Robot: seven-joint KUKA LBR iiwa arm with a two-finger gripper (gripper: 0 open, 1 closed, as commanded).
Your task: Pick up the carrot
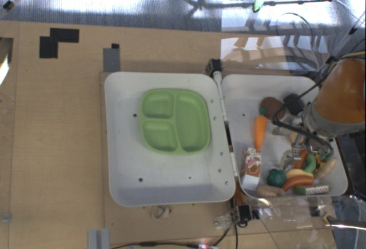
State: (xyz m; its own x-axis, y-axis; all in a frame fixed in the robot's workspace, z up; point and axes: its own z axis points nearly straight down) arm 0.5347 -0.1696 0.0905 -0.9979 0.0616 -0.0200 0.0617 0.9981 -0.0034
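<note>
The carrot [260,132] is orange with a small green top. It lies lengthwise in the right bin [240,99], near that bin's left-middle, with nothing resting on it. My gripper [295,151] hangs low over the right half of the same bin, to the right of the carrot and apart from it. It sits above a heap of toy foods. The arm's orange band [343,93] is above and to the right of it.
The left bin [123,145] holds a green divided plate [174,120]. In the right bin, a brown item [271,106] lies just beyond the carrot's top and a small carton [250,162] just below its tip. A green broccoli [276,177] and several other toy foods crowd the front right corner.
</note>
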